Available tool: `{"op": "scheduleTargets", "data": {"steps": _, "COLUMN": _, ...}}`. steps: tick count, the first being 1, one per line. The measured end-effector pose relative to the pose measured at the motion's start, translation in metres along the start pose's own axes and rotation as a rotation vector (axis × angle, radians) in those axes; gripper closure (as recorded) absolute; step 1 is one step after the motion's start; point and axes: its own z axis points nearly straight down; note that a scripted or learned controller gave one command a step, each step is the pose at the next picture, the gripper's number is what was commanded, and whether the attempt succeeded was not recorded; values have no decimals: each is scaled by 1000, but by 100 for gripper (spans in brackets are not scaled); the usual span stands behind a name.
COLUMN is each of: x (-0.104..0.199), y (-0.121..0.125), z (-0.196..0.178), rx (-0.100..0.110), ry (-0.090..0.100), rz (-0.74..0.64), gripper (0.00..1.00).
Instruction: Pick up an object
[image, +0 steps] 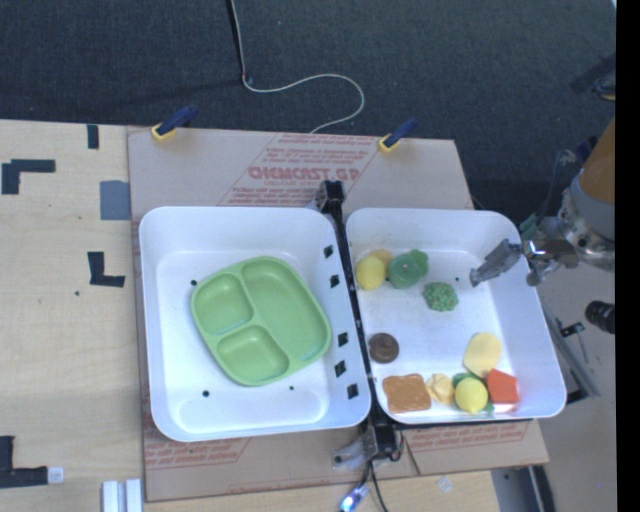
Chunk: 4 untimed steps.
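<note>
Food toys, nine by our count, lie scattered in the right bin (452, 222), beside the left bin (160, 232) holding one green tray (260, 319). Our gripper (497, 262) hovers over that bin's right rim, apparently empty, grip state unclear. Clustered corner pieces could cause a missed or double grab.

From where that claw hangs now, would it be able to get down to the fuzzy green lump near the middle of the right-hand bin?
Probably yes. The claw hangs over the right bin's far side, and the fuzzy green lump lies close by on bare floor, apart from its neighbours, with nothing between them.
</note>
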Motion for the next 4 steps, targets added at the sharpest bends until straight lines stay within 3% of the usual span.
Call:
{"op": "scheduleTargets", "data": {"steps": 1, "x": 1, "y": 0, "z": -10, "rx": 0, "ry": 0, "rz": -1, "gripper": 100}}
{"op": "scheduleTargets", "data": {"steps": 2, "x": 67, "y": -13, "z": -92, "rx": -8, "ry": 0, "rz": -7, "gripper": 100}}
{"op": "scheduleTargets", "data": {"steps": 3, "x": 158, "y": 2, "z": -136, "rx": -6, "ry": 2, "rz": -11, "gripper": 100}}
{"op": "scheduleTargets", "data": {"steps": 4, "x": 202, "y": 0, "z": -140, "rx": -1, "ry": 0, "rz": -4, "gripper": 100}}
